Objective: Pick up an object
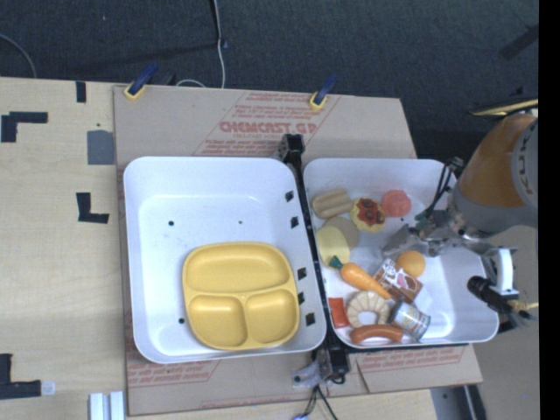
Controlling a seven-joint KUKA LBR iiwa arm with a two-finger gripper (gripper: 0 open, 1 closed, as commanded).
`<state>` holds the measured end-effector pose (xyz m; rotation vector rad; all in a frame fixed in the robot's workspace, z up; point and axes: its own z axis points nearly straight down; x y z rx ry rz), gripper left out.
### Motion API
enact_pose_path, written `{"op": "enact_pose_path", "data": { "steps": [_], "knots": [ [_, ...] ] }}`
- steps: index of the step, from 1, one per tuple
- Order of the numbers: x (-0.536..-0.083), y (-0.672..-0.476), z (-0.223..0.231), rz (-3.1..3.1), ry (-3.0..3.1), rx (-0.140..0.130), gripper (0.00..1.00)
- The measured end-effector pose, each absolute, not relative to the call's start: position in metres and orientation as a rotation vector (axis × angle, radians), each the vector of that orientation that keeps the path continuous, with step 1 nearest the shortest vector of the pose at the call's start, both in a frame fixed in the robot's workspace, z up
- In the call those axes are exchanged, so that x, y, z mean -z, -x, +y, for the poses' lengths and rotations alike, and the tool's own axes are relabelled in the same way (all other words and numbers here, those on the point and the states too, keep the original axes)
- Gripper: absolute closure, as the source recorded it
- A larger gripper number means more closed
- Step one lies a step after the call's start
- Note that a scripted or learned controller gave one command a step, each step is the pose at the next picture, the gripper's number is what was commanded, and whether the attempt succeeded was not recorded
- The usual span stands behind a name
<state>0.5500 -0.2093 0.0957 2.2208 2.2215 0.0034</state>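
The right bin [437, 175] holds several toy foods. Among them are a tan bun [332, 203], a yellow tart with red topping [368, 213], a pink round piece [396, 202], a pale yellow fruit [331, 244], a carrot [360, 277], an orange ball [410, 263], a brown and red packet [398, 283], a ridged beige piece [367, 305], a can [411, 321] and a red sausage [376, 334]. My gripper [409, 237] hangs low over the bin's right half, just above the orange ball. I see nothing held in it.
The left bin [153, 191] contains a yellow divided plate [239, 292]. Both bins rest on a cardboard sheet [262, 125] clipped to the bench. The grey arm with its orange band [494, 178] comes in over the right bin's right wall.
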Motion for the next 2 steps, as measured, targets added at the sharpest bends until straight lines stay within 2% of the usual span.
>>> {"op": "enact_pose_path", "data": {
  "steps": [1, 2],
  "knots": [
    [-0.085, -0.51, -0.172, 2.219, -2.22, 0.0, 0.0],
    [-0.096, -0.511, -0.172, 2.224, -2.221, -0.003, 1.0]
  ]
}}
